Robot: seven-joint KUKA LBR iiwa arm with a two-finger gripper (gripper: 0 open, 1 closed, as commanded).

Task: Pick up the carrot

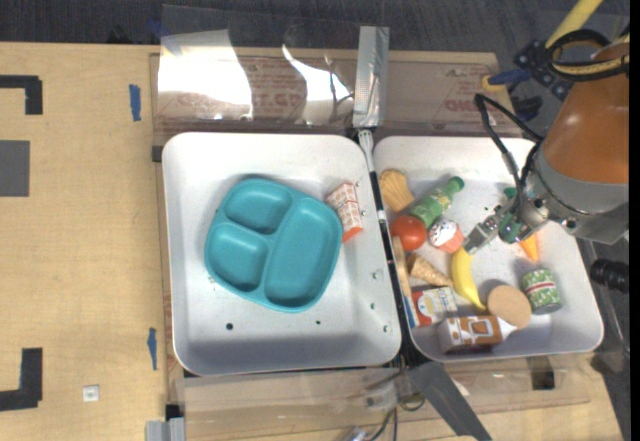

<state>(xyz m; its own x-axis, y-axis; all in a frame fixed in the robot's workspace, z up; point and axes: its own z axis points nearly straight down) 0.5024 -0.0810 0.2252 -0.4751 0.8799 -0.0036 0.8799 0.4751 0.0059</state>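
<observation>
The carrot [529, 248] is a small orange piece with a bit of green at its top. It lies in the right bin [585, 329] near the right wall, partly under the wrist. My gripper [497, 228] hangs low over the right bin, just left of the carrot and right of a red-and-white can [443, 234]. The grey arm with its orange band [595, 134] comes in from the right and hides part of the bin's far right side. Nothing shows plainly between the gripper's tips.
Crowding the right bin are a banana [465, 275], tomato [408, 231], green bottle [440, 197], bread roll [395, 189], cone [430, 272], round disc [508, 306], green can [541, 290] and brown carton [470, 332]. The left bin [190, 329] holds a teal divided plate [272, 244] and a red packet [347, 209].
</observation>
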